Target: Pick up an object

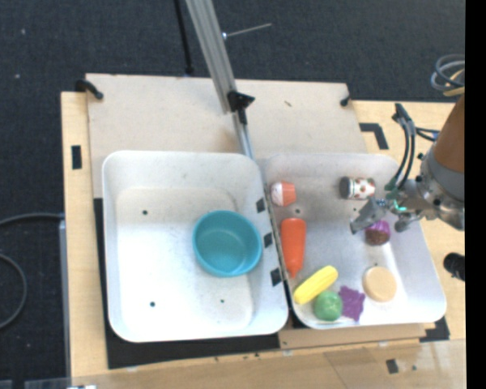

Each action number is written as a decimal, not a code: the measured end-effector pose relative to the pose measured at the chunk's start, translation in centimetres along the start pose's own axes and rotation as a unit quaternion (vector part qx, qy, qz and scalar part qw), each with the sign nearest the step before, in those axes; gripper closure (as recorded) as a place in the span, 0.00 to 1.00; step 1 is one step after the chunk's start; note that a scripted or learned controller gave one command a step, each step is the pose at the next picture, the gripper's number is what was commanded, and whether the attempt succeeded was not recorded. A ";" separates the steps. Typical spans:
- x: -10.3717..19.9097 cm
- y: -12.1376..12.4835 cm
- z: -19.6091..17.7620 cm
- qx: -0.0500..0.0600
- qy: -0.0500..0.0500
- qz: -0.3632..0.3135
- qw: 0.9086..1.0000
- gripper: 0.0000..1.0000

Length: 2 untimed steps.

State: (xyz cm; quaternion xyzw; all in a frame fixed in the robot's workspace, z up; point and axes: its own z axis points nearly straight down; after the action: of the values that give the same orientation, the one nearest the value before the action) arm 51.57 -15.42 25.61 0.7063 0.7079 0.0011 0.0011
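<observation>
The tool [378, 217] hangs low over the right bin [425, 286], directly above a small dark purple object [378, 233] that lies near the bin's right wall; one grey finger shows to the left of it, but whether the fingers are spread or pressed together I cannot tell, and nothing visibly sits between them. The purple object looks like a small plastic toy fruit: probably light, stiff and smooth, with a rounded body that could squirt out of a pinch made off centre. Taking it across its widest part, fingers low on either side, seems the safest hold. It lies apart from its neighbours, with the tan disc [380, 284] below it and the small can [358, 187] above, so the fingers should have room to close.
</observation>
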 end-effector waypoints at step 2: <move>-0.5 0.5 9.0 0.003 -0.001 0.002 1.000 0.00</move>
State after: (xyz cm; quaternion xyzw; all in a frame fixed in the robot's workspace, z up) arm 52.15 -15.88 16.60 0.7076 0.7067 -0.0016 -0.0007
